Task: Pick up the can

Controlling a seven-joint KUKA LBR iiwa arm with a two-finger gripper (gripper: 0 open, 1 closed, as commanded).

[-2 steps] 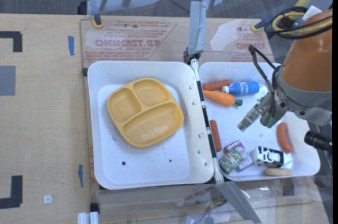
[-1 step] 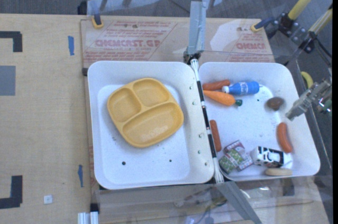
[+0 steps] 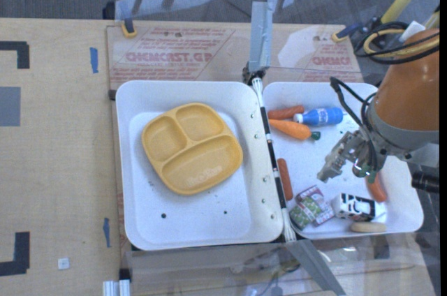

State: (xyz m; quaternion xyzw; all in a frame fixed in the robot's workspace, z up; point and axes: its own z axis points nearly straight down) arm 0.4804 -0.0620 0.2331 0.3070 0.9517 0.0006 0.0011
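Camera view: gripper (image 3: 340,163) hovers in the right bin (image 3: 408,218), just above-right of the can (image 3: 311,207); whether its fingers are parted cannot be told.

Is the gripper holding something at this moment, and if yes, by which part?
Nothing is seen between the fingers of the gripper. It hangs over bare floor of the right bin, with the can lying below and left of it.

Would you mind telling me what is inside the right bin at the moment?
The right bin holds two carrots, a blue bottle, a sausage, a can, a black-and-white item and a tan stick. The arm covers part of the bin's right side.
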